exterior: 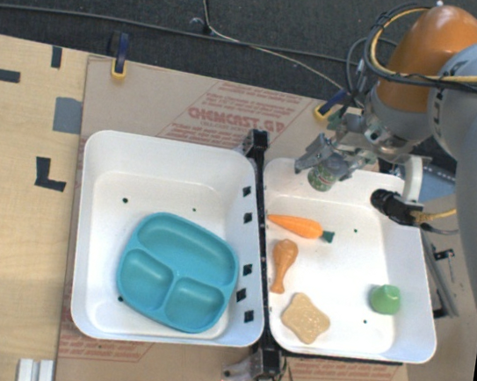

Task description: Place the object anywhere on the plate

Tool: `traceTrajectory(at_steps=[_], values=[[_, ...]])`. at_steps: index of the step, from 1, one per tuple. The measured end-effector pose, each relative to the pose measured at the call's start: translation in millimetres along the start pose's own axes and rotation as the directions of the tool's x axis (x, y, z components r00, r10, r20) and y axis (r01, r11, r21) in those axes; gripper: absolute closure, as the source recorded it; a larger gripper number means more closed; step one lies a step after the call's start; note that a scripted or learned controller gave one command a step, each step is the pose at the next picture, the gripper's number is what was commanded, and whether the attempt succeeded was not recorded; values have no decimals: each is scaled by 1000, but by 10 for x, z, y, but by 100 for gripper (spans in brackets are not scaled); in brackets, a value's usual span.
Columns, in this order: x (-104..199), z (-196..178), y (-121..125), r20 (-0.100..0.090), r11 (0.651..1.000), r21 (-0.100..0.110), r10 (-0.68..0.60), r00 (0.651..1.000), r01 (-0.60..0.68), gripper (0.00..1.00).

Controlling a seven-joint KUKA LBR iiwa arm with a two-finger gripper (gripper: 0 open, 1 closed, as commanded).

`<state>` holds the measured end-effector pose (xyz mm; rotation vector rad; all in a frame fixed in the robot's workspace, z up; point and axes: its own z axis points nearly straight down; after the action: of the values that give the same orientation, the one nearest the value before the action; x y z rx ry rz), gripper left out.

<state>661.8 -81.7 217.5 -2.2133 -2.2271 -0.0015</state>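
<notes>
Two white bins sit side by side. The left bin (94, 208) holds one teal plate (177, 271) with three compartments, well to the lower left of the gripper (323, 171). The right bin (416, 283) holds four objects: one carrot (297, 227) just below the gripper, one drumstick (282, 264) further below, one bread slice (305, 318) below that, and one green cup (386, 299) to the lower right. The gripper hangs over the right bin's upper left corner; whether it is spread or pressed together cannot be determined, and a greenish blur at its tip is unidentifiable.

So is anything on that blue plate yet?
No. The blue plate lies bare in the left bin; the carrot sits in the right bin.
</notes>
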Motion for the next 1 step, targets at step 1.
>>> traceTrajectory(at_steps=[1], values=[[557, 90, -39, 0, 1000, 2, 0, 1000, 0, 100]])
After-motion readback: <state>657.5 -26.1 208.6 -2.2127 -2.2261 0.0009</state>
